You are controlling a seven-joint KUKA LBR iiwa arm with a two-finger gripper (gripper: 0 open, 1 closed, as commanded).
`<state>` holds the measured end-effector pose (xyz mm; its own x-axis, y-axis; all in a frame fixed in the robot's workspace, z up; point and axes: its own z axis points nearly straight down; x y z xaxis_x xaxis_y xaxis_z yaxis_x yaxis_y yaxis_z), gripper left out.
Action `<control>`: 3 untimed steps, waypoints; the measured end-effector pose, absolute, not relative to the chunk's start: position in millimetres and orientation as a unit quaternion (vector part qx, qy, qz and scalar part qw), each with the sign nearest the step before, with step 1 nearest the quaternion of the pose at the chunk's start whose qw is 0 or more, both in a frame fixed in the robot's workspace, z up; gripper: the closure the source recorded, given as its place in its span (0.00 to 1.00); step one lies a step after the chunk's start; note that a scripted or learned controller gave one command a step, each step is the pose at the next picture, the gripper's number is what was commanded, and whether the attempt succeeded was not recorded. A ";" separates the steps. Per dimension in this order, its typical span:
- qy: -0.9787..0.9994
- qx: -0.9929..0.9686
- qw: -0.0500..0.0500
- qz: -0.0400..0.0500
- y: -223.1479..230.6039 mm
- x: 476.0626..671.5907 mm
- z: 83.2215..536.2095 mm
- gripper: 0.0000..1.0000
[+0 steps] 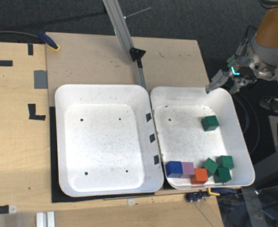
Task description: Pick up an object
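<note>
My gripper (222,82) hovers at far top corner of right bin (238,122), fingers spread, nothing between them. Step: approach, no pick yet. Nearest candidate: lone green cube (210,123), standing apart from cluster at bin's near edge. Next move, in my judgement: shift over cube, descend, close.

Seven blocks (210,123), perhaps; two bins (63,96).

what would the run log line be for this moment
claw: above right bin's far right corner, nothing held | lone green cube: mid-right | blue, purple, orange, three green: clustered near edge
</note>
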<state>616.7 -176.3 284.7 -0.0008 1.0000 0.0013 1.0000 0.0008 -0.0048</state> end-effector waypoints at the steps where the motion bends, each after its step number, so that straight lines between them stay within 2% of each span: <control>1: -0.708 -0.706 0.000 0.001 -176.5 617.3 287.2 0.00; 3: -0.707 -0.707 0.003 0.003 -167.1 614.3 160.1 0.00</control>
<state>614.3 -167.1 160.1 -0.0011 1.0000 0.0003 1.0000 0.0011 -0.0086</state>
